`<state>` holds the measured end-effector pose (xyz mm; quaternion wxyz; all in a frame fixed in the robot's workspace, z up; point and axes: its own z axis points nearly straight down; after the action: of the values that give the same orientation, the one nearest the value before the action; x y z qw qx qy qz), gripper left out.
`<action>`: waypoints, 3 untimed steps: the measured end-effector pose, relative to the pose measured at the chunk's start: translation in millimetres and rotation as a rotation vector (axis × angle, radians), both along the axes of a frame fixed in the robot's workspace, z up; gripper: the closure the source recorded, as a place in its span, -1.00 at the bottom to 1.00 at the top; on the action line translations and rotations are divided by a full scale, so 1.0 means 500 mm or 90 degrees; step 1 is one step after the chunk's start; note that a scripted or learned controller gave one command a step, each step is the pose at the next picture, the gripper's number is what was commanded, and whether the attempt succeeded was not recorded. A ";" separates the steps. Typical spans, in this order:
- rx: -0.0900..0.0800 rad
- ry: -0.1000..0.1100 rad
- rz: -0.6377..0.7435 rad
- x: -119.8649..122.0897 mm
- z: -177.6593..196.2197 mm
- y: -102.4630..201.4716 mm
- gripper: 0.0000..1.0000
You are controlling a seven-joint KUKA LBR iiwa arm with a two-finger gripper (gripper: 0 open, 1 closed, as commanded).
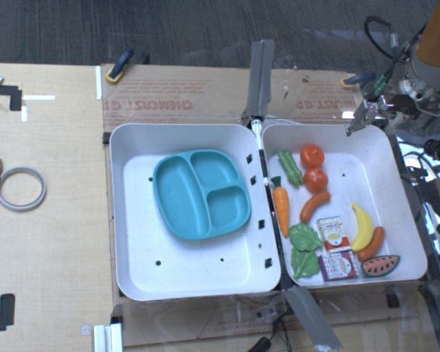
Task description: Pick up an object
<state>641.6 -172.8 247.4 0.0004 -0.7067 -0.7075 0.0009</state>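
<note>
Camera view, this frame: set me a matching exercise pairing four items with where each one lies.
Things:
1. teal divided plastic plate
2. orange toy carrot
3. red toy watermelon slice
4. grey tape roll

Places:
A. right bin, front right corner
B. wooden bench top, left of both bins
C. left bin, middle
D. right bin, by the wall shared with the left bin

Pairs: 1-C, 2-D, 3-A, 4-B

Upside-down red "CHEMCAST GP" print on the brown cardboard sheet [177, 94] behind the bins.
</note>
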 end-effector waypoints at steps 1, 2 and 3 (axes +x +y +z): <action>0.000 0.000 0.035 -0.106 -0.177 -0.014 -1.00; 0.001 0.000 0.046 -0.186 -0.312 -0.060 -1.00; 0.001 0.000 0.046 -0.186 -0.312 -0.060 -1.00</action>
<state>548.6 -202.6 91.4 0.0009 -0.6807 -0.7325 0.0006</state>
